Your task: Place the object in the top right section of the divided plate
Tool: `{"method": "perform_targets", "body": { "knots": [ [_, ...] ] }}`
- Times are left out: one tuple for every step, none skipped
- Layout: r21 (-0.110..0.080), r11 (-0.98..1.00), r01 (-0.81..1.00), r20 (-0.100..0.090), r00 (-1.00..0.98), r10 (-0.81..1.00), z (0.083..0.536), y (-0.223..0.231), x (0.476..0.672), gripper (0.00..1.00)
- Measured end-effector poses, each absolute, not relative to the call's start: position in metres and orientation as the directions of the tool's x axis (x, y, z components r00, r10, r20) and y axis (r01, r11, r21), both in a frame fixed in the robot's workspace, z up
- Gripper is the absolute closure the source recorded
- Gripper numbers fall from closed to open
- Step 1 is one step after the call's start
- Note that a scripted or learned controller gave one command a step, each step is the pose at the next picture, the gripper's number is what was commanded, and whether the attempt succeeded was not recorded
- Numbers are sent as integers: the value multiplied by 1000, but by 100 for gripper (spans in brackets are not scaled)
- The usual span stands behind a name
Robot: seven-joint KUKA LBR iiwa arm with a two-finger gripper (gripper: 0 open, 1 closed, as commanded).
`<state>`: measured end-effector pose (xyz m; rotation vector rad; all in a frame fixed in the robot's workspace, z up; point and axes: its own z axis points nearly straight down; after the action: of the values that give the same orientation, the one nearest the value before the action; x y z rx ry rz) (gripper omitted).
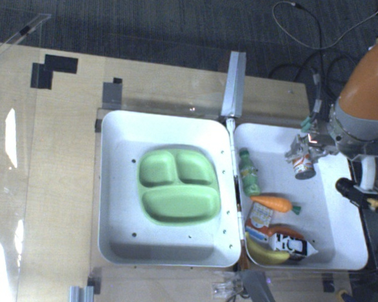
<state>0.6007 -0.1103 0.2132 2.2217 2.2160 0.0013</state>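
Note:
A green divided plate [150, 170] lies in the left bin [121, 142]. Its top right section [195, 168] holds nothing. Over the back of the right bin [349, 228], my gripper [302, 156] reaches in from the right. It is shut on a small tilted can [303, 168] with a red and white label, which hangs just under its fingers [297, 149]. The can is well to the right of the plate, across the wall between the bins.
The right bin also holds a green bottle [247, 173], a carrot [274, 203], a small carton [260, 216], a banana [267, 253] and a black and white packet [291, 243]. A metal post [234, 85] stands behind the bins' shared wall.

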Motion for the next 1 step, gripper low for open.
{"method": "perform_targets", "body": {
  "knots": [
    [1, 2, 1000, 0, -2, 1000, 184, -33, 599, 100]
  ]
}}
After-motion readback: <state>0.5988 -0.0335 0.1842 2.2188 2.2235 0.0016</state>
